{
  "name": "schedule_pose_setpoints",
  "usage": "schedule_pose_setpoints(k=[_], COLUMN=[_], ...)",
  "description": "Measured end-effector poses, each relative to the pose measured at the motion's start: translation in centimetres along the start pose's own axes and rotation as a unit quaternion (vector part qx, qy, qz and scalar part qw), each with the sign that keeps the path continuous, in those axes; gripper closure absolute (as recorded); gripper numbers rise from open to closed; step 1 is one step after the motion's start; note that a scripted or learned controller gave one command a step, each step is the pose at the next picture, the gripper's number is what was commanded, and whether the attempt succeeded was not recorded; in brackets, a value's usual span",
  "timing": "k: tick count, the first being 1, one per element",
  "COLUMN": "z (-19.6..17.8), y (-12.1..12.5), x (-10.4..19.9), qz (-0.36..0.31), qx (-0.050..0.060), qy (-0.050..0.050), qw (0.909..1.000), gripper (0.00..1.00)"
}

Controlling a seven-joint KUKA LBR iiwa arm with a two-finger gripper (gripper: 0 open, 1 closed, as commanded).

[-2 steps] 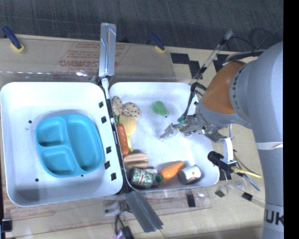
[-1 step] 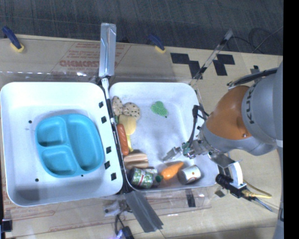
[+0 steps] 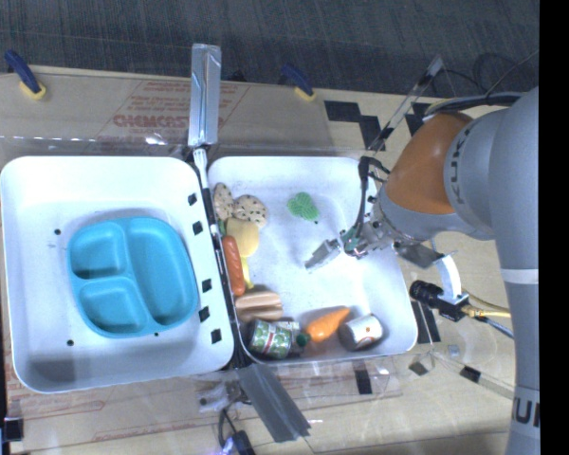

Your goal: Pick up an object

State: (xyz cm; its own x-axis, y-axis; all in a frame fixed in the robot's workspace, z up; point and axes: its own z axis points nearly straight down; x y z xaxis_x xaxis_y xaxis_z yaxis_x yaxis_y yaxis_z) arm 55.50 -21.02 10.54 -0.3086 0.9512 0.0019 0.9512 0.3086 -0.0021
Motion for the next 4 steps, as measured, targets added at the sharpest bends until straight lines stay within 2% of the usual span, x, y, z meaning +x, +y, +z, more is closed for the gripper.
schedule_pose_setpoints(k=[1, 2, 3, 4], z=[1.4, 0.6, -9.0, -8.7], y=[-7.2, -7.0, -5.9, -6.1], x=[2.4, 2.2, 6.3, 6.3], qz=[-0.063, -0.065, -0.051, -0.050], qx=[-0.002, -0.003, -0.002, 0.000], qy=[-0.001, -0.002, -0.002, 0.000], qw=[0.9980, 0.9979, 0.9987, 0.9988], gripper=[0.00, 1.00, 1.00, 0.00])
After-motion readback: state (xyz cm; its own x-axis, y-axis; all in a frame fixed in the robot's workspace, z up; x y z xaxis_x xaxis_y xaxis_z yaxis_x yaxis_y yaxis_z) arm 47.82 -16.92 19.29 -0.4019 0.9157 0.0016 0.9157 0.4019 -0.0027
